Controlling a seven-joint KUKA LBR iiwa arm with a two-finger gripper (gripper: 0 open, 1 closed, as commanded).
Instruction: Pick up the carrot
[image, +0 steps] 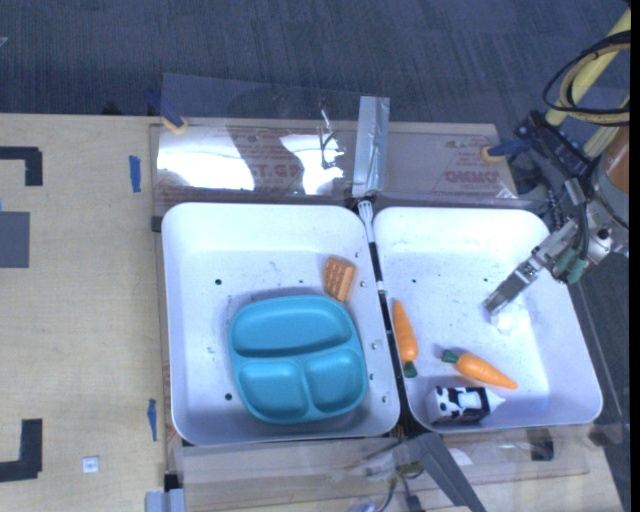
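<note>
Jaws (503, 297) above right bin (560, 240), two carrots (479, 368), one plate (296, 357)

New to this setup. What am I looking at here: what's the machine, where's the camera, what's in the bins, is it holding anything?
One camera sits above the bench and looks down at a slant. The robot arm reaches in from the right; its two-finger gripper hangs over the right bin, with nothing between its fingers.

That bin holds two carrots: one carrot along the divider, another carrot lying nearer the front, plus a small black-and-white toy at the front edge.

The left bin holds a blue sectioned plate and a small orange ridged piece beside it.

The job is to pick up a carrot; neither is lifted yet.
</note>
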